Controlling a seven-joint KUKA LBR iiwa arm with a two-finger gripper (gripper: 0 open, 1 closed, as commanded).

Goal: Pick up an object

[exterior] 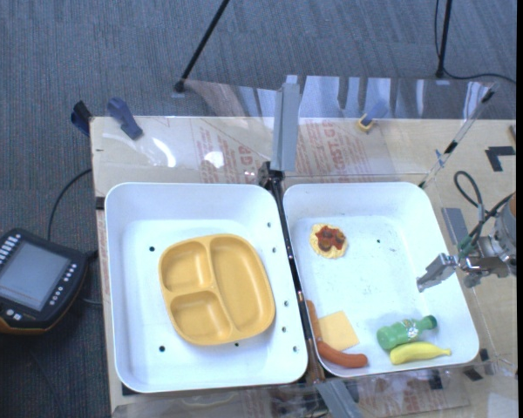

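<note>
Robot lab — grey carpet (87, 42), teach pendant (30, 277) on floor, tripod legs (207, 37), taped plexiglass bench (192, 146), cables (471, 194)

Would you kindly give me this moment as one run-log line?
gripper: over right bin's right edge, holding nothing | right bin: pizza, cheese, hot dog, green bottle, banana | left bin: yellow tray

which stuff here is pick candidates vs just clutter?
Pick candidates, all in the right bin:
- pizza toy
- cheese slice
- hot dog
- green bottle
- banana
The gripper sits at that bin's right wall.

Just lying about:
- yellow divided plate in the left bin
- teach pendant on the floor
</note>
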